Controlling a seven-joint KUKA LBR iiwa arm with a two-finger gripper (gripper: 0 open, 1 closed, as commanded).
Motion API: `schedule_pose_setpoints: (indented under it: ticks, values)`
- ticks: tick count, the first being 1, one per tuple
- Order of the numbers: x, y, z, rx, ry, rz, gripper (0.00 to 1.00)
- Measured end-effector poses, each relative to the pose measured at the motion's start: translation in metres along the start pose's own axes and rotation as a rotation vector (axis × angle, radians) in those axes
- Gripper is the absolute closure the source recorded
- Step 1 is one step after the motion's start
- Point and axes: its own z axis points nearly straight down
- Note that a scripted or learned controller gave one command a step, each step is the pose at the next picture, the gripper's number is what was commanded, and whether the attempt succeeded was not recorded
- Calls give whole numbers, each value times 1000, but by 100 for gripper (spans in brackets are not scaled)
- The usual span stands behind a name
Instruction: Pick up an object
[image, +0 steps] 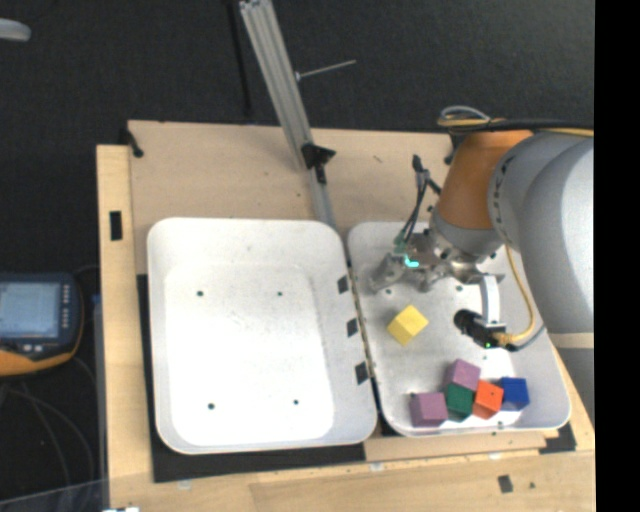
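yellow cube (408, 326): lying alone mid right bin, well apart from the other blocks, slightly rotated; likeliest pick.
gripper (385, 274): hovering near the bin's upper left, just up-left of the yellow cube, nothing between it and the cube; grip state: cannot tell, too blurred.
step: lining up over a target, nothing lifted yet by the look of it.
doing it well: centring over the cube, matching its rotation before descending, closing across flat faces, not corners.
cluster: sitting tight at the bin's lower edge, two purple blocks (463, 375), green (458, 399), orange (488, 398), blue (514, 391), touching or nearly so; poor room for a clean grasp.
right bin (392, 242): rim close on the cube's left side, so approaching from above rather than sweeping sideways.
left bin (245, 330): offering wide open floor.
divider: rims meeting between bins, black clips along it; needing clearance if crossing.
pole (290, 105): slanting down to the bins' top junction, near the gripper's back side; risking a bump on retreat.
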Motion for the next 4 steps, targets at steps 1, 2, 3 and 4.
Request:
schedule_pose_setpoints:
  ticks: [1,2,3,4]
  values:
    - [0,0,0,0,0,0,0]
    - [0,0,0,0,0,0,0]
    - [0,0,0,0,0,1,0]
    - [0,0,0,0,0,1,0]
